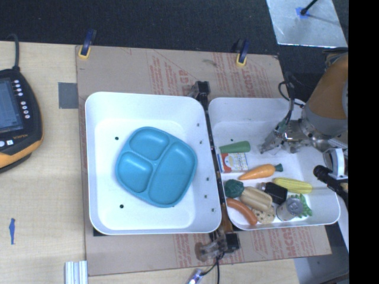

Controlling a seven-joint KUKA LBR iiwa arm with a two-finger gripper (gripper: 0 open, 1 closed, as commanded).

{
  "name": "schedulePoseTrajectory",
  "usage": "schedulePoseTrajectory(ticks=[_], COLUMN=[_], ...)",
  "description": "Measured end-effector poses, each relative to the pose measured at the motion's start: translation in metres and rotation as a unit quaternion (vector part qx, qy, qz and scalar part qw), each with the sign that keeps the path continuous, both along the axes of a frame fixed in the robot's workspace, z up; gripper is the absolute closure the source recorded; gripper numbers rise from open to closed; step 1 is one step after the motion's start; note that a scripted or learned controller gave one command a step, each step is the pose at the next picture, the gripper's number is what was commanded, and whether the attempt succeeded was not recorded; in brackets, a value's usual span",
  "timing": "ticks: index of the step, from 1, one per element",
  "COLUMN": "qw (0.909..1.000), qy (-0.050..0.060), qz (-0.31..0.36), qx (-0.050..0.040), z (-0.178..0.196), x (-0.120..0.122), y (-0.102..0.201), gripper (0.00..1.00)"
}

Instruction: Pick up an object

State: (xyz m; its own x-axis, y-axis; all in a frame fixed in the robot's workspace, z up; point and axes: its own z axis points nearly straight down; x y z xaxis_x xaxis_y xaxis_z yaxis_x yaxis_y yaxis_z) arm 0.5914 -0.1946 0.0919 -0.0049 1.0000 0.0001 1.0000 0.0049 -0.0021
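Take the toy carrot [257, 172] in the right bin [249, 106] as your landmark. It lies near the middle of that bin, and the other small play-food pieces lie around it: a green-capped packet [235, 148] just behind it, a yellow corn cob [291, 185] to its right, a wooden-looking roll [256, 198] and an orange sausage [242, 211] in front of it.

You should expect these pieces to be light, stiff and rather smooth, so they may slip or roll under a poor pinch. The carrot looks like a good choice: take it across the thick middle, not at the thin tip. It lies a little apart from its neighbours, which helps.

The gripper [283, 138] hangs behind and to the right of the carrot, low over the bin. The jaws appear spread apart, with nothing between them.

The heap in front of the carrot is crowded and overlapping, so I cannot tell what each piece there is. The arm is cut off at the right side.
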Motion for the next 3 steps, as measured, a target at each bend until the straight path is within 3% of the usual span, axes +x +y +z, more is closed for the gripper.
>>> schedulePoseTrajectory(ticks=[1, 2, 3], qw=[1.0, 1.0, 1.0], qy=[0.0, 0.001, 0.0], qz=[0.0, 0.0, -0.001], qx=[0.0003, -0.0002, 0.0003], z=[0.0, 0.001, 0.0], x=[0.065, -0.047, 0.065], y=[-0.01, -0.018, -0.011], gripper=[0.0, 0.0, 0.0])
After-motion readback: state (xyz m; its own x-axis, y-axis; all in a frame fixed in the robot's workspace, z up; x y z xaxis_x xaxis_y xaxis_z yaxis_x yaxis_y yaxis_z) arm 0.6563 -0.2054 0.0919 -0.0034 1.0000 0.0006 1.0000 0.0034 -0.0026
